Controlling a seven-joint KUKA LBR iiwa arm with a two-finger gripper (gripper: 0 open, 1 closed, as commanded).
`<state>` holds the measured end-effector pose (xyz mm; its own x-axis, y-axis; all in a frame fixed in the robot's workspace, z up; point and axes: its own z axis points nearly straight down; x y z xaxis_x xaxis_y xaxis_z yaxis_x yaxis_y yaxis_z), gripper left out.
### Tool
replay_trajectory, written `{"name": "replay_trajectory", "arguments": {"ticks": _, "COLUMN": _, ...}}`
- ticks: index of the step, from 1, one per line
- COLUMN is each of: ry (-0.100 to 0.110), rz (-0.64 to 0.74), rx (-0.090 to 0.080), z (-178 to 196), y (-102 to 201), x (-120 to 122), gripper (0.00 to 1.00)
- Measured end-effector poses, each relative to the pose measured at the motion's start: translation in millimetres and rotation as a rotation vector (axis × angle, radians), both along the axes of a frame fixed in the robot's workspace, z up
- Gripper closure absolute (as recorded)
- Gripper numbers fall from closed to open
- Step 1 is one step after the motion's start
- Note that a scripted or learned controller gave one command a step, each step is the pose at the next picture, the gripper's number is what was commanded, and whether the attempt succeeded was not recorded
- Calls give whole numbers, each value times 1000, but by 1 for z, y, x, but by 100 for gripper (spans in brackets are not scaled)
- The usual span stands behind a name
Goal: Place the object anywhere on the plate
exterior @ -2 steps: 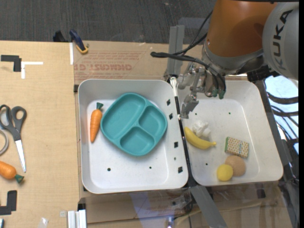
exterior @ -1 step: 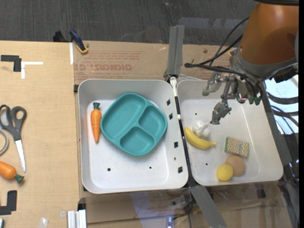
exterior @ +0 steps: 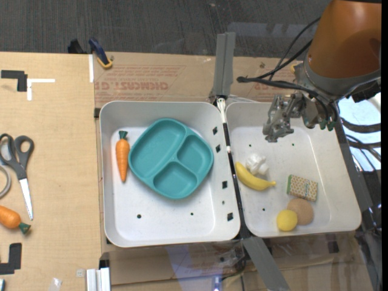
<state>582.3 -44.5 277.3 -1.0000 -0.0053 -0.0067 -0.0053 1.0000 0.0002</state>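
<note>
Teal and divided into 3 compartments, the plate (exterior: 171, 157) sits in the left bin (exterior: 115, 223) with nothing resting on it, so by my reading the task has hardly begun: no object is lifted, none is on its way across, and the whole pick, carry and release are left to do. A toy carrot (exterior: 122, 155) lies just beside the plate's left edge, on the bin floor and apart from the rim.

Over in the right bin (exterior: 339, 217) lie the likely candidates: a banana (exterior: 254, 178) with a small white object (exterior: 257, 162) touching its upper side, a patterned block (exterior: 302, 188), and a yellow ball (exterior: 287, 220) touching a tan round object (exterior: 302, 210). Which one the program intends, the task does not say.

At the far end of that bin hangs the gripper (exterior: 278, 129), fingers pointing down with nothing between them; whether they stand open or closed I cannot tell. The banana, the nearest piece, lies well apart from them toward the front of the bin, the other items farther still. Outside the bins, scissors (exterior: 18, 162) and a 2nd carrot (exterior: 11, 218) lie on the worktop (exterior: 54, 162).
</note>
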Motion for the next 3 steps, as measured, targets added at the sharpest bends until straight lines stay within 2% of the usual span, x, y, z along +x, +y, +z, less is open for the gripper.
{"name": "replay_trajectory", "arguments": {"ticks": 1, "ry": 1, "rz": 526, "rx": -3, "z": 59, "y": -56, "x": -12, "gripper": 100}}
{"name": "replay_trajectory", "arguments": {"ticks": 2, "ry": 4, "rz": 707, "rx": -1, "z": -86, "y": 25, "x": -33, "gripper": 100}}
{"name": "replay_trajectory", "arguments": {"ticks": 3, "ry": 2, "rz": 919, "rx": -3, "z": -85, "y": 20, "x": -36, "gripper": 100}}
